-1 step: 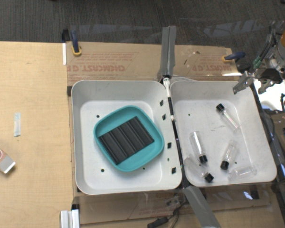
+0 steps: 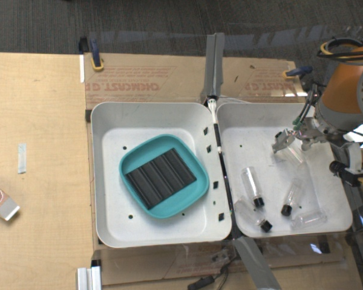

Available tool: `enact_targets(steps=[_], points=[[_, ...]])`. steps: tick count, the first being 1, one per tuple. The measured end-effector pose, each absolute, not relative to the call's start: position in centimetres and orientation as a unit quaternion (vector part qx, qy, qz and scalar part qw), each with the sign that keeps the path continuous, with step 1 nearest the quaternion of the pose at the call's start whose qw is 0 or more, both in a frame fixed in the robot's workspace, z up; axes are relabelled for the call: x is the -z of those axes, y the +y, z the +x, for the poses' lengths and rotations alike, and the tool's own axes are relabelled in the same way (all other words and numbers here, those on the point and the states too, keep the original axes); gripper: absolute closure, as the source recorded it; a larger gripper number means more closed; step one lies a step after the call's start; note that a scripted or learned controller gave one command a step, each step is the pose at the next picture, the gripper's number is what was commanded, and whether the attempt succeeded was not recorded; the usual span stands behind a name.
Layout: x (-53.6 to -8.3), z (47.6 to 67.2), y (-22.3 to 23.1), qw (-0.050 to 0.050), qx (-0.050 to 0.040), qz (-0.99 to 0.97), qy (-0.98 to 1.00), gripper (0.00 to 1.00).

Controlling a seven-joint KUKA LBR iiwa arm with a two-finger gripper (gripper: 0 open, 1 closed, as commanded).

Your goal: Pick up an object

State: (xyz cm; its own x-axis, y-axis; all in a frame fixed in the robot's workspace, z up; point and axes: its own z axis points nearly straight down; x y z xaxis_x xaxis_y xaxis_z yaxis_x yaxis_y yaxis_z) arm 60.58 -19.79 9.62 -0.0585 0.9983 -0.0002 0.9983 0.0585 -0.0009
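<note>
Looking down on two white bins side by side: left bin, right bin.

Left bin holds a teal tray with a dark ribbed insert, sitting flat, rotated a bit, roughly centered.

Right bin holds clear plastic stuff:
- tube with black cap, lying lower-centre of the bin, cap end toward the near edge
- second tube, also black-capped, just right of the first, tilted, apart from it
- small black cap lying loose near the front wall
- clear piece at the front-right corner, hard to make out against the white

Arm comes in from the right, orange band visible, over the back-right part of the right bin. Gripper hangs low over the upper middle of that bin, well apart from the tubes and cap. Cannot tell how far it is spread or whether anything is in it: the end is a cluster of grey metal and clear plastic glare, too blurred to resolve.

Outside the bins: cardboard under the back edge with blue clamps at the corners, wood bench at left with a small pink-and-white object and a thin grey strip on it.
</note>
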Motion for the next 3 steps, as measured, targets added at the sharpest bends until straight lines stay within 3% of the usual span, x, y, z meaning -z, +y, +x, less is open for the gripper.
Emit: enact_targets(steps=[1,2,3], points=[[-10.5,60.6,-19.9,0.000,-0.0004,-0.687,-0.727,1.00],[-8.8,65.5,-15.0,0.006,-0.0049,-0.688,-0.725,1.00],[-20.2,65.9,-7.8,0.000,-0.0005,-0.661,-0.750,1.00]])
